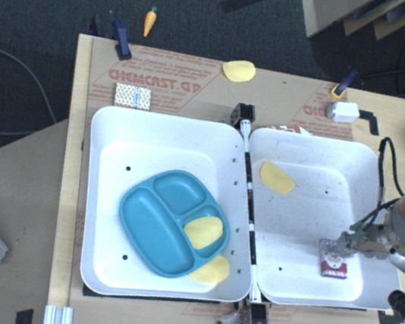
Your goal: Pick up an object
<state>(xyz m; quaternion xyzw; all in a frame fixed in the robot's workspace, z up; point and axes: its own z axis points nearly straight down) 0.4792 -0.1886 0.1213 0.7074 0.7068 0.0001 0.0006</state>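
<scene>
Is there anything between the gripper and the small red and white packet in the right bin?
Nothing visible stands in the way. The gripper hangs right over the red and white packet in the right bin. The yellow piece lies well apart, toward the bin's far left corner.

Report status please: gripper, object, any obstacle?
Gripper low in right bin, directly over small red-white packet. Grasp unconfirmed. Yellow piece well apart, not in way.

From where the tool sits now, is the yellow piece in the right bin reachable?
Probably yes. The tool sits low in the right bin over a small red and white packet. The yellow piece lies alone on bare floor toward the bin's upper left, with nothing between them.
</scene>
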